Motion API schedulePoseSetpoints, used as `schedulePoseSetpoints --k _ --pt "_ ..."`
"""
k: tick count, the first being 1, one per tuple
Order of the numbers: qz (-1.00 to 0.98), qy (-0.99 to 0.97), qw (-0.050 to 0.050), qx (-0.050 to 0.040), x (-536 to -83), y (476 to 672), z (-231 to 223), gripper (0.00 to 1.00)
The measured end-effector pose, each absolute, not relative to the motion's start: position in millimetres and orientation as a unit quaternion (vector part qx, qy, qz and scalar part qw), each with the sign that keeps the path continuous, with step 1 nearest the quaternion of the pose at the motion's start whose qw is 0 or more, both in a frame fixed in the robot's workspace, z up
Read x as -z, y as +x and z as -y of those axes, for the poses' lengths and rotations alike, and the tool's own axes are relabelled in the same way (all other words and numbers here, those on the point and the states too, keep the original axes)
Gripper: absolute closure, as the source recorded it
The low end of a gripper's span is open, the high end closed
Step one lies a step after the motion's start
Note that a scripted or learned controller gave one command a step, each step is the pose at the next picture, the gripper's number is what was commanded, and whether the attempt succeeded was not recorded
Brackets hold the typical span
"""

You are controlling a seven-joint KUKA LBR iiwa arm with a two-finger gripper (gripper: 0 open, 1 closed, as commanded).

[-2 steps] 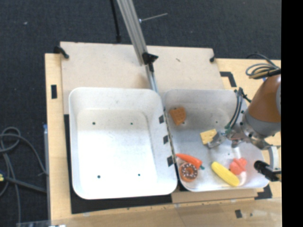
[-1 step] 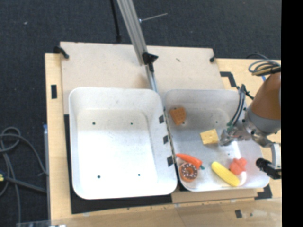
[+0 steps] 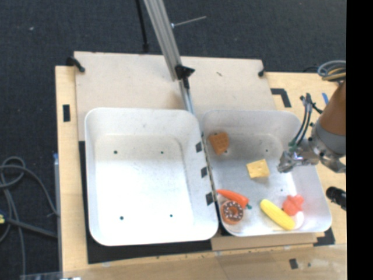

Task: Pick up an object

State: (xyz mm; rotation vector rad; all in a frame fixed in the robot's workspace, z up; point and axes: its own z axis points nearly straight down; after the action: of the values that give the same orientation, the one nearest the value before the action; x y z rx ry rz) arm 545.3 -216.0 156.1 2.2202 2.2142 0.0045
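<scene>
Yellow cube beside gripper

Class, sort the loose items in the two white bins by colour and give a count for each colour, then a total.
Brown: 1, the brown block
Yellow: 2, the yellow wedge and the banana
Orange: 1, the carrot
Red: 2, the red toy and the round red piece
Total: 6, all in the right bin
</scene>
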Motion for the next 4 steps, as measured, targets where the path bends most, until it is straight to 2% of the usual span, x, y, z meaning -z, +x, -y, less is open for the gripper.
schedulePoseSetpoints --k 1,2,4 --pt "-0.708 0.706 0.004 -0.0021 -221 548.2 214 1.00" --pt "-0.709 0.705 0.002 0.0003 -217 548.7 215 1.00" --pt "-0.709 0.705 0.002 -0.0011 -211 585.6 113 1.00"
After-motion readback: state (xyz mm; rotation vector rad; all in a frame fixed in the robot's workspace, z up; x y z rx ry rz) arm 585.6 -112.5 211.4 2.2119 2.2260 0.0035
